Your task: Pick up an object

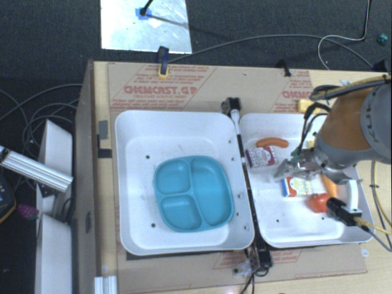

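The gripper (293, 166) hangs low over the right bin (275, 222), its state impossible to tell here, beside a red-and-white packet (261, 157), apparently touching a small carton (298, 186). A blue divided plate (193, 193) occupies the left bin (138, 164).

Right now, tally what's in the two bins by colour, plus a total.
Blue: 1, the divided plate in the left bin.
Orange/red: 3, the hot dog, the carrot-like piece, the red-orange piece, all in the right bin.
White with print: 2, the maroon-printed packet, the blue-edged packet.
Total: 6. The gripper may hide more.
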You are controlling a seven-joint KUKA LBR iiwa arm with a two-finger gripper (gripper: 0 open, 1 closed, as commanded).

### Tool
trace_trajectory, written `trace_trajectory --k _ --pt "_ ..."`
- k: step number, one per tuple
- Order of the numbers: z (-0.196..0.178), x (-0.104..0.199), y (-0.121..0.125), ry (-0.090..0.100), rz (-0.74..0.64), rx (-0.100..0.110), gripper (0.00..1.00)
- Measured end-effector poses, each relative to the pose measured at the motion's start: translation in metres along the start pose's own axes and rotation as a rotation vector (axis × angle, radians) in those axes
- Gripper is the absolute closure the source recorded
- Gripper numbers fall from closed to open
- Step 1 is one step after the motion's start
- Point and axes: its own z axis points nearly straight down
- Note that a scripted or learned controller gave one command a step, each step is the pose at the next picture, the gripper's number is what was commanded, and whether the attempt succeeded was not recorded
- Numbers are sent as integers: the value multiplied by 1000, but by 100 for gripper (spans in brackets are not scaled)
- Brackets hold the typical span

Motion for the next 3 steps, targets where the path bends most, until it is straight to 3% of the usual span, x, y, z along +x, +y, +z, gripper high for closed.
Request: trace_trajectory --k 1,2,3 --pt "8 23 -30 -9 0 -23 0" --pt "-3 26 -28 -3 -3 -23 100" --pt "-2 26 -28 -2 -3 -23 0"
